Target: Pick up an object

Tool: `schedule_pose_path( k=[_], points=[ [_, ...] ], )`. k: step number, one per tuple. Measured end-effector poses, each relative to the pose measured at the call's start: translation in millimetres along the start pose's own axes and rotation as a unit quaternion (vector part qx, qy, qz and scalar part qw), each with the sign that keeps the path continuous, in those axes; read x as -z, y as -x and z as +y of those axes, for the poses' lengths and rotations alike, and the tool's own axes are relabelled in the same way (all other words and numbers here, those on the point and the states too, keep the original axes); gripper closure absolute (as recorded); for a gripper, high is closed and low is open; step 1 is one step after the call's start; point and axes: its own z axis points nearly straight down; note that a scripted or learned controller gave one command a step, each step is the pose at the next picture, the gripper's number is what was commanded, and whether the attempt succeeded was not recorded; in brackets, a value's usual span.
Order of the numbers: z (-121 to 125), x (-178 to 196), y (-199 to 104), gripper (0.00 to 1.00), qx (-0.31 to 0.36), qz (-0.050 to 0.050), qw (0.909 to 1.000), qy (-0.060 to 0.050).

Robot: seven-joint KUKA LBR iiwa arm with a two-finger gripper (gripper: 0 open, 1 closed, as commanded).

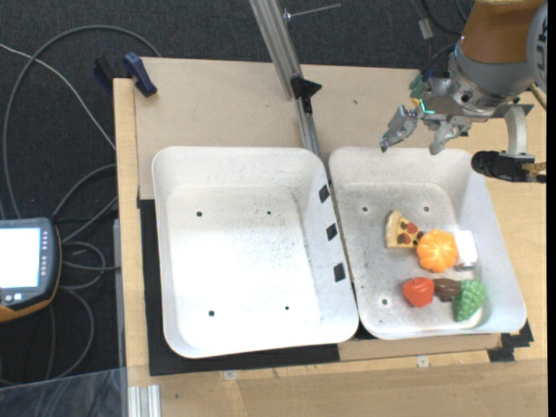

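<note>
We judged our open, empty hand should descend squarely over the round orange plastic pumpkin before closing.

Your gripper hangs spread and bare above the right bin's far rim, while a pizza slice, orange pumpkin, tomato and broccoli cluster inside.
</note>
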Motion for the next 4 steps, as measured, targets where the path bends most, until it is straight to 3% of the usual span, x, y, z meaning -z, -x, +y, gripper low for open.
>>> schedule_pose_path(
  k=[3, 4],
  points=[
    [3, -171, 8, 0.0, -0.001, 0.0, 1.0, -0.003],
    [5, -155, 8, 1.0, -0.001, 0.0, 1.0, 0.001]
  ],
)
